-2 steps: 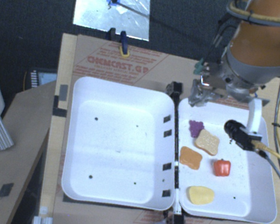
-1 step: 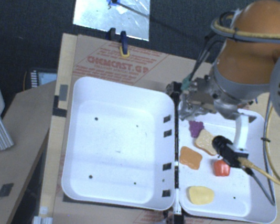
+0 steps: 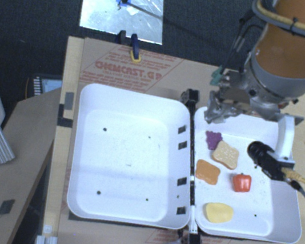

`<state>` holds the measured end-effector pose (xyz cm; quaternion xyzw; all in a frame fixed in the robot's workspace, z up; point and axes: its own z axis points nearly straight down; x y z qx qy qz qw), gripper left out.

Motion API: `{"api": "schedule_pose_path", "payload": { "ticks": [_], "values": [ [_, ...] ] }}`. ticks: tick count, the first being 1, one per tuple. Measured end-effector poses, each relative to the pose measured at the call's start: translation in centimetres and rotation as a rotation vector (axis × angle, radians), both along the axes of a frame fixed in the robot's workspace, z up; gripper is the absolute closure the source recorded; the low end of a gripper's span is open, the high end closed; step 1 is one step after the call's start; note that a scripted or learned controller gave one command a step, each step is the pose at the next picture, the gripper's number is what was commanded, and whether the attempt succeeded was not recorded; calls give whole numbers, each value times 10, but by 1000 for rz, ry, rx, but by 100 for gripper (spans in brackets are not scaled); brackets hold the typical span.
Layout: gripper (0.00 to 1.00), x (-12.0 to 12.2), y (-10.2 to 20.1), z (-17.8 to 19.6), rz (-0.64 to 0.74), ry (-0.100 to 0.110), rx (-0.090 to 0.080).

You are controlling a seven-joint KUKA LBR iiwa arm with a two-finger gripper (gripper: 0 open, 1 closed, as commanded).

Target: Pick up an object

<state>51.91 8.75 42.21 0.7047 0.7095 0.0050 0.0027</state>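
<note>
End effector (image 3: 219, 113) hanging over the far left corner of right bin (image 3: 283, 224), just above purple piece (image 3: 213, 139). Finger opening: cannot tell, tips blur into the wrist hardware. Nothing visibly between them.

Progress: pick not done. All five items lying on the floor of right bin. Left to do: descend, close, lift.

Relative to purple piece:
- tan toast-like slab (image 3: 226, 154) touching it on the near right
- orange flat piece (image 3: 207, 172) just nearer the camera
- red pepper-like piece (image 3: 241, 182) farther right and nearer
- yellow rounded piece (image 3: 218, 212) nearest the camera, well apart

Purple piece small, lumpy, likely grape-bunch toy; probable target given the overhead position. Crowded by toast, so risk of nudging both.

Left bin (image 3: 86, 136) beside it on bench (image 3: 33, 145).
</note>
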Motion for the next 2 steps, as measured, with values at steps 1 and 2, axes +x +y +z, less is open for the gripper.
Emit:
{"api": "schedule_pose_path", "payload": {
  "ticks": [1, 2],
  "values": [
    [100, -32, -6, 18, -1, 6, -2],
    [100, -32, 29, 85, 0, 3, -1]
  ]
}}
